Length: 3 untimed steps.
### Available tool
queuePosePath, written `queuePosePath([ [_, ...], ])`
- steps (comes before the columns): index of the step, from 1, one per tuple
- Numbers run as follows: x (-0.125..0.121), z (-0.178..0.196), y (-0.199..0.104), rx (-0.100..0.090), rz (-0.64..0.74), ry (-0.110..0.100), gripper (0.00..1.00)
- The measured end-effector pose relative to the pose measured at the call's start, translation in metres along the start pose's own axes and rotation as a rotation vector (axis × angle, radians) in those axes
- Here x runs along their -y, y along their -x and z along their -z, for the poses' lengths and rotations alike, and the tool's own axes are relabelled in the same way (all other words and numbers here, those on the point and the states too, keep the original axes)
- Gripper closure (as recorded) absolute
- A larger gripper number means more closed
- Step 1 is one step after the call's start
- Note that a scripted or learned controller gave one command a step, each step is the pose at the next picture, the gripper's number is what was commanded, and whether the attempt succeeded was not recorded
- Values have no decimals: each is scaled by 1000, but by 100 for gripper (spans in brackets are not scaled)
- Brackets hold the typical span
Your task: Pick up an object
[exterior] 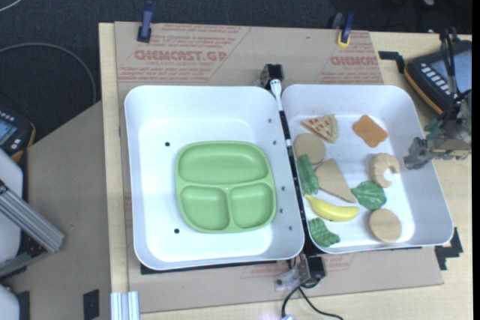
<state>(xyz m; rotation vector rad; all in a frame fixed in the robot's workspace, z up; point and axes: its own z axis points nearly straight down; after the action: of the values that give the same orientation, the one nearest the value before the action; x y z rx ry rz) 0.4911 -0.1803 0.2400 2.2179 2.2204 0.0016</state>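
Note:
The right white bin (420, 116) holds several toy foods. Among them are a pizza slice (324, 127), an orange chunk (370, 130), a tan round (309, 148), a green pod (307, 174) and a tan wedge (334, 180). There are also a bitten bread piece (385, 168), a green leafy piece (369, 195), a banana (332, 209), a tan disc (385, 225) and a dark green piece (325, 233). My gripper (420, 154) hangs at the bin's right rim, just right of the bread piece, small and partly cut off. Nothing shows in it.
The left white bin (142, 124) carries a green divided plate (225, 186). Blue (145, 22) and yellow (344, 31) clamps pin the cardboard at the back. A black and orange device (435, 79) lies at the far right, and cables run between the bins.

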Motion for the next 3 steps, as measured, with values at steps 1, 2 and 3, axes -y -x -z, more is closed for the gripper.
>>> queuePosePath([
  [1,-20,-100,45,-3,-4,-10,100],
  [2,15,-159,42,-7,-3,-10,100],
  [3,-37,-49,-109,-4,16,12,100],
])
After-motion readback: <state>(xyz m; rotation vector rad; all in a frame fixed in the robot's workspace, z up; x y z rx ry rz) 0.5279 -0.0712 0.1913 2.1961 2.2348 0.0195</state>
